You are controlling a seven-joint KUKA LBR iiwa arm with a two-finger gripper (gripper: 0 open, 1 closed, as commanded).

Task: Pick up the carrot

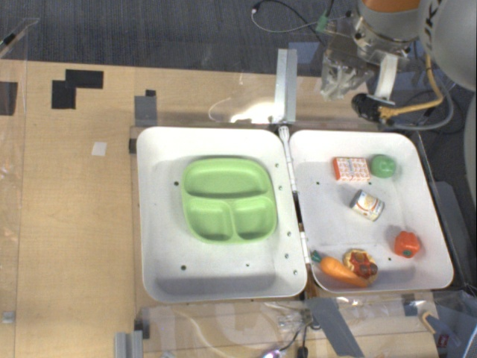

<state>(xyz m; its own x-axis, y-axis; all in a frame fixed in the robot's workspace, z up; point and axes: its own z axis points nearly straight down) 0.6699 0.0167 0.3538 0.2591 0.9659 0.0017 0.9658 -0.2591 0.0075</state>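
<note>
One gripper [341, 80] parked above the right bin's [428, 171] far edge, carrot [341, 271] not yet picked.
Cannot tell its opening; nothing seen in it. Carrot lies at the right bin's near-left corner, touching a red-yellow toy [361, 262]; whole pick remains. Count: one carrot, one red box [350, 168], one green ball [383, 165], one can [367, 205], one red pepper [407, 244], one green tray [227, 198] in left bin [160, 200].

A wooden bench [74, 222] fills most of the frame. Two shallow white bins rest directly on it, side by side: the left bin [160, 200] at centre, the right bin [425, 200] at right. Black markers [74, 86] lie at upper left.
</note>
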